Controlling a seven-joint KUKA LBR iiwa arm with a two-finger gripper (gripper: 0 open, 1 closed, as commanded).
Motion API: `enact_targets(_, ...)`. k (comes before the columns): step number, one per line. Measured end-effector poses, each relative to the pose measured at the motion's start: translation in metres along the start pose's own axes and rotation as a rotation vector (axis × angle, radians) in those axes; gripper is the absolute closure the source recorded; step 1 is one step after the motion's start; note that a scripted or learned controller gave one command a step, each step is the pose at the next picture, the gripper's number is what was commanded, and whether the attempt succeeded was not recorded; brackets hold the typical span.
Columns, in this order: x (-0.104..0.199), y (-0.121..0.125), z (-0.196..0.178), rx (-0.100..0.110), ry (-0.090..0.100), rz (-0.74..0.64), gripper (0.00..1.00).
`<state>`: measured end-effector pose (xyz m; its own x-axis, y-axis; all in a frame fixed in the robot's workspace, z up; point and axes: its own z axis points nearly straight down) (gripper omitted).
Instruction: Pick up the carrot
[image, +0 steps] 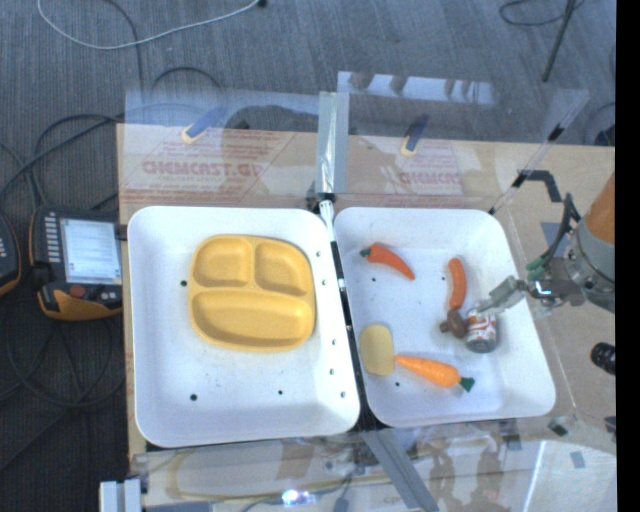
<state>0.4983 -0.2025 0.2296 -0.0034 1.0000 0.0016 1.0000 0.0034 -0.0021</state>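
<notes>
Carrot: orange tapered plastic carrot with a green stem end (432, 371), lying near the front of the right white bin (520, 385), tip toward the pale yellow rounded slice (377, 349) just beside it.
Other orange pieces: a second curved orange carrot-like piece with a dark stem (389, 259) near the bin's back left; a slim orange sausage shape (457, 282) further right.
Small can: silvery, with a red-and-white label (481, 331), tilted, beside a small brown lump (453, 324).
Gripper: two-finger gripper (500, 296) at the right bin's right side, just above the can; cannot tell whether its fingers are spread or closed.
Left bin: shallow white bin (160, 380) holding a glossy yellow three-compartment tray (253, 292).
Surroundings: tan board under clear panels (240, 165); grey carpet (60, 110) with cables; handheld orange-edged pendant with a screen (80, 262) on the floor at left.
</notes>
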Motion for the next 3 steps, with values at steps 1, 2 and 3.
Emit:
enact_targets(1,0.031,-0.001,0.11,-0.038,-0.012,-0.137,0.0)
enact_targets(2,0.082,-0.006,0.137,-0.026,-0.008,-0.341,0.0)
enact_targets(3,0.083,-0.005,0.128,-0.024,-0.005,-0.342,1.0)
